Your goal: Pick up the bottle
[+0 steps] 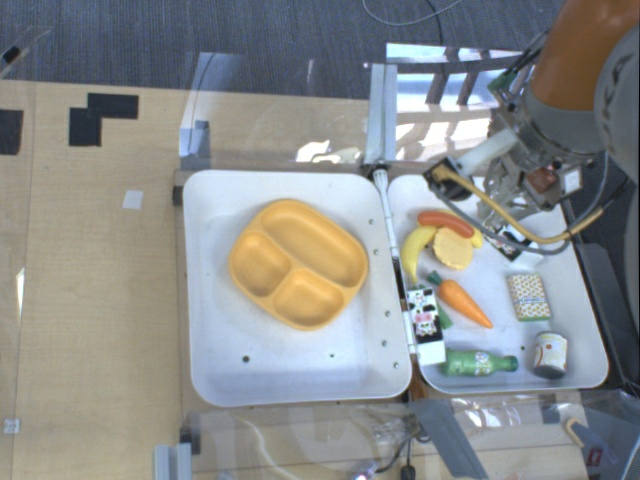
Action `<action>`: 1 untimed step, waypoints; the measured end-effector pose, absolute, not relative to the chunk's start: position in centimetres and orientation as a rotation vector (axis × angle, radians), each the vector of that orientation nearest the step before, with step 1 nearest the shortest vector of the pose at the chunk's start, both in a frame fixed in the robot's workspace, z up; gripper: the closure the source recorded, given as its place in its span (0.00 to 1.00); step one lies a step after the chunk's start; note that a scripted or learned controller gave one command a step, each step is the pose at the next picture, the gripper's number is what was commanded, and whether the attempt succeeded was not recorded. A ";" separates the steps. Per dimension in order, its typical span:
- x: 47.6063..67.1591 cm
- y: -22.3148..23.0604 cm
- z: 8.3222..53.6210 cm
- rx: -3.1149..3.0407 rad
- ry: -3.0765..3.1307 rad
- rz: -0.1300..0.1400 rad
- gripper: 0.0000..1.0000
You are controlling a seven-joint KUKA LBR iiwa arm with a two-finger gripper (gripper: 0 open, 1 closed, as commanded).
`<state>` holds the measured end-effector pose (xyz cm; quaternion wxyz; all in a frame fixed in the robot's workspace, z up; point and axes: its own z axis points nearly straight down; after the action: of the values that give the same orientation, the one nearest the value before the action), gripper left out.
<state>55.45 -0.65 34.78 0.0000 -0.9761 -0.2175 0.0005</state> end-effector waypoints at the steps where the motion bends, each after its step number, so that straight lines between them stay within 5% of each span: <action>1: 55.1 1.7 37.7 -3.125 -0.317 -0.005 1.00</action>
<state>55.10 1.67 37.75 0.0000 -0.9949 -0.1008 -0.0017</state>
